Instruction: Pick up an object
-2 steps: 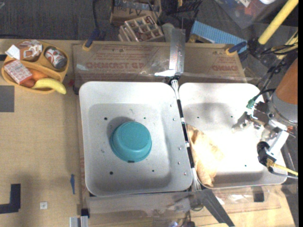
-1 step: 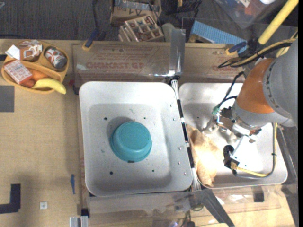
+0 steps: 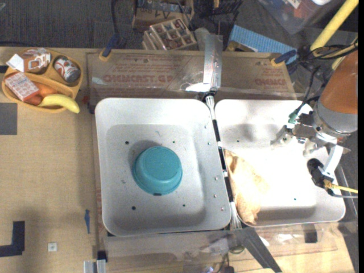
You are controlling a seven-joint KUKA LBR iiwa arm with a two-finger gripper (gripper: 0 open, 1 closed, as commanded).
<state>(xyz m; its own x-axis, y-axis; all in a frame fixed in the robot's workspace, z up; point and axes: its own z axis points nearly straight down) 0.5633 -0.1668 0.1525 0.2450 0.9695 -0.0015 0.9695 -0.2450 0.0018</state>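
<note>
teal bowl point(image 3: 158, 169) is seen upside down in the middle of the left bin point(image 3: 114, 118), left of centre in the frame. it is judged to be light, stiff plastic with a smooth, rounded back that could slip out of a pinch from above, so a hold is best taken across its lower rim. the tan cloth point(image 3: 244, 183) could be taken instead: it is bunched against the left wall of the right bin point(image 3: 318, 209) and is judged soft, light and easily pinched at a raised fold. the jaws are held over the right bin at the right of the frame, well apart from both things; whether they are apart or together cannot be told
</note>
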